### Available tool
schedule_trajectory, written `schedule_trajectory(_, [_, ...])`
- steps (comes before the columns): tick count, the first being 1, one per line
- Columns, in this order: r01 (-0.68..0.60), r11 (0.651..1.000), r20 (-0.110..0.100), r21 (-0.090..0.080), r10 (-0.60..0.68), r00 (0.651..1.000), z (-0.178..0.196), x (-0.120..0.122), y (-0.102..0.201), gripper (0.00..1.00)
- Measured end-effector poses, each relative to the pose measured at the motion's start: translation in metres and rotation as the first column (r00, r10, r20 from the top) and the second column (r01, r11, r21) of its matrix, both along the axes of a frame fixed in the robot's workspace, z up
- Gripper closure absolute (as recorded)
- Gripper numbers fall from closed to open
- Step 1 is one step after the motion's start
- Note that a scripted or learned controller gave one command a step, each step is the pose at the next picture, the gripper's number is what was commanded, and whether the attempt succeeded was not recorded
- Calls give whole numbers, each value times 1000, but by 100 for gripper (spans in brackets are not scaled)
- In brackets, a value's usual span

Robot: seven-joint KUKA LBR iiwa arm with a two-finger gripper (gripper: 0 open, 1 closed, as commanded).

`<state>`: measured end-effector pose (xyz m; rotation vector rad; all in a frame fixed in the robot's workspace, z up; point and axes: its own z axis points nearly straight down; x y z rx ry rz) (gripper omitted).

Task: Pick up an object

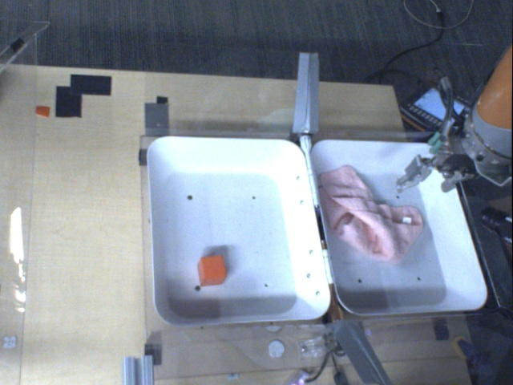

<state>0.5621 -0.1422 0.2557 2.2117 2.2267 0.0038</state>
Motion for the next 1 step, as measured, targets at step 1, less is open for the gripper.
schedule_trajectory(1, [86,996,0,0,-86,996,-64,-2,23,0])
